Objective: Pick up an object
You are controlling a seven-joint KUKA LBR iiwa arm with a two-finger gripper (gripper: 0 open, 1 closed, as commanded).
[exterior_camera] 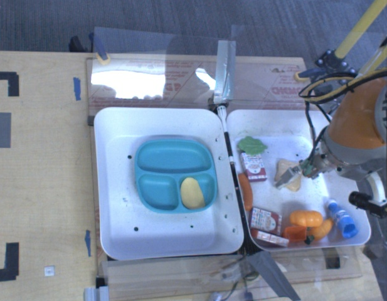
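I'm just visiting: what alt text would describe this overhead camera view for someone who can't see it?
A grey-and-orange robot arm reaches over the right bin, its gripper at a pale wedge among toy foods. The left bin holds a blue tray with a yellow lemon.

Glossy white plastic bins (111, 187) on a matt wooden bench (36, 187) (pale grain) — smooth blue plastic tray (174, 158).

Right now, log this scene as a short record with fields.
left bin: blue divided tray with a yellow item in its lower right compartment
right bin: green item, red packets, orange toy, blue bottle, tan wedge
gripper: low over the tan wedge
grasp: cannot tell
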